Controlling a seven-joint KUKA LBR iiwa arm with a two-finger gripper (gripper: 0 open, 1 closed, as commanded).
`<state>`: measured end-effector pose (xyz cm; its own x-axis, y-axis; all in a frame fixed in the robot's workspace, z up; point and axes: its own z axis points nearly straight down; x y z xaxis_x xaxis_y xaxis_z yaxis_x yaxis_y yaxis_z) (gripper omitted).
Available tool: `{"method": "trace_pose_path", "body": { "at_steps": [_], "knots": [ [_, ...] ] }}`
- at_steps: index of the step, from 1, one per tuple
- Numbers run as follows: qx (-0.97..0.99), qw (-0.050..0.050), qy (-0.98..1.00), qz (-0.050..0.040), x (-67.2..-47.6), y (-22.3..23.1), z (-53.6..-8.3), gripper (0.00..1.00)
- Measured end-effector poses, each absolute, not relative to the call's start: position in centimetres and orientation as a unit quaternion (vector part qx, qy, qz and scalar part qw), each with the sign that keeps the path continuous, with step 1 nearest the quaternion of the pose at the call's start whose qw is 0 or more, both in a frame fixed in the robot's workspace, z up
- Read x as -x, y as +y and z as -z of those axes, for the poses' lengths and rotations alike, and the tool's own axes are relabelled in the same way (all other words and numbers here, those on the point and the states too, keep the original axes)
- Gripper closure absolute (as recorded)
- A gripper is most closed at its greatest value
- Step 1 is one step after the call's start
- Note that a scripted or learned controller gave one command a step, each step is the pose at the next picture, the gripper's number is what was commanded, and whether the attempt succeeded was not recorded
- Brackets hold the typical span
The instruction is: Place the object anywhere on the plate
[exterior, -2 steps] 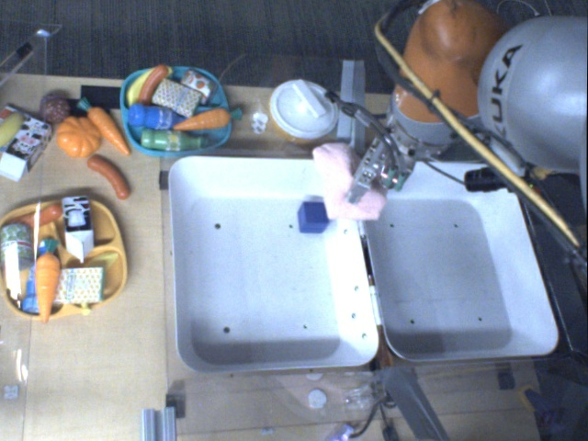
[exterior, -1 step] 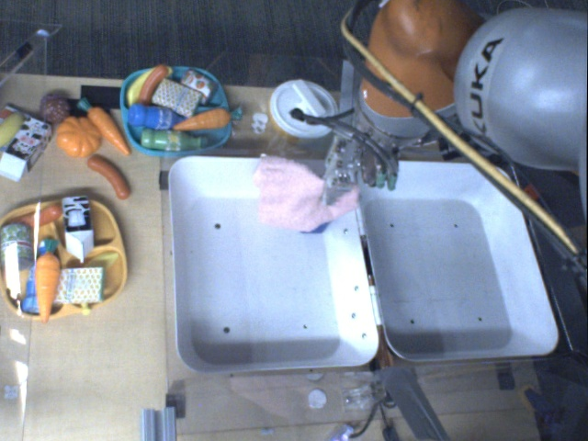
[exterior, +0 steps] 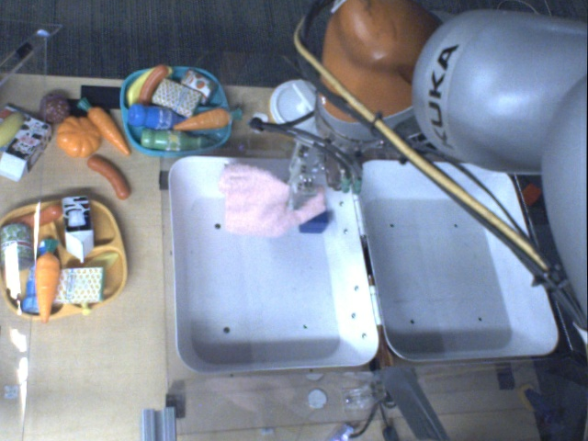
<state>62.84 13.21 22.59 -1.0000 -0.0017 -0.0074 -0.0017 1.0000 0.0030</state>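
Observation:
A pale pink plate [exterior: 255, 200] lies at the back of the left white bin [exterior: 266, 329], towards its right side. A small dark blue object [exterior: 315, 224] rests at the plate's right edge, close to the wall between the two bins. My gripper [exterior: 306, 189] hangs directly over that edge of the plate, just above and behind the blue object. The gripper's body hides the top of the object, so I cannot make out whether the two touch.
The right white bin [exterior: 459, 274] lies under the arm. Outside the bins at the left are a blue bowl [exterior: 175, 110] of toy food, a yellow tray [exterior: 62, 257] of toys, and loose toy vegetables [exterior: 92, 136]. A white cup [exterior: 292, 102] stands behind the left bin.

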Motion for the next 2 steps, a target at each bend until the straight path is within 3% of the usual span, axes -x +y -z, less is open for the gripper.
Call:
{"method": "trace_pose_path", "body": {
  "at_steps": [1, 2],
  "knots": [
    [0.002, 0.003, 1.000, -0.0016, -63.71, 18.42, -22.67, 1.00],
    [0.001, 0.004, 1.000, -0.0018, -63.73, 18.41, -22.72, 0.00]
  ]
}}
